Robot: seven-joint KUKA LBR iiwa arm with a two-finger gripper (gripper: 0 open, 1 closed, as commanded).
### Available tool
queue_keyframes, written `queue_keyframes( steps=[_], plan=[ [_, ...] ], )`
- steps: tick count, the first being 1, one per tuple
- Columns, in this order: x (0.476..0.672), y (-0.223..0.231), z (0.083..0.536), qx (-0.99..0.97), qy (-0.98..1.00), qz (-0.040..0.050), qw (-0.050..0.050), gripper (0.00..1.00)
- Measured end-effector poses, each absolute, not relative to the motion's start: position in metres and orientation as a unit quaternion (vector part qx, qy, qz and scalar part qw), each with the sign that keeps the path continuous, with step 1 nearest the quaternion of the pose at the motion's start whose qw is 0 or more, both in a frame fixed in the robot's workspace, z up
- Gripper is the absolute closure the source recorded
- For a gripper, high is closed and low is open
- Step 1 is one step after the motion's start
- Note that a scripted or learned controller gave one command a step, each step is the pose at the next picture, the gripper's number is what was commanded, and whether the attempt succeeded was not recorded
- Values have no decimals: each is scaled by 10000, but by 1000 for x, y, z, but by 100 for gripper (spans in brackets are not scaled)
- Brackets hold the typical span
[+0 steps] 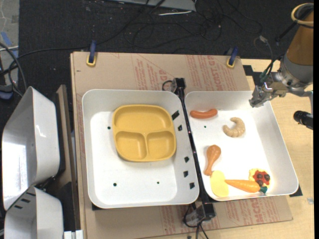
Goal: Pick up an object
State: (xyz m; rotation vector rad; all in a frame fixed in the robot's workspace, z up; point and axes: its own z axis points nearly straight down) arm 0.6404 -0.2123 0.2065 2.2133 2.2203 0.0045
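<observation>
The right bin point(279, 148) holds several toy foods: a red sausage point(204, 114) at the back left, a tan croissant point(235, 127) beside it, a brown drumstick point(212, 158) in the middle, a yellow lemon slice point(218, 183), an orange carrot point(242, 185) and a small pizza piece point(260, 177) along the front. My gripper point(259, 99) hangs over the bin's back right corner, apart from all the foods, with nothing seen in it.
The left bin point(94, 153) bears a yellow three-compartment plate point(144, 132). Two clamps point(91, 59) pin the cardboard base at the back. White containers point(30, 138) stand off the bench at the left. Cables lie on the dark floor behind.
</observation>
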Motion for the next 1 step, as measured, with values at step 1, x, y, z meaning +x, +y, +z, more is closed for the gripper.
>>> queue_keyframes(
  steps=[1],
  plan=[
    [641,-212,215,7060,7082,7,18,100]
  ],
)
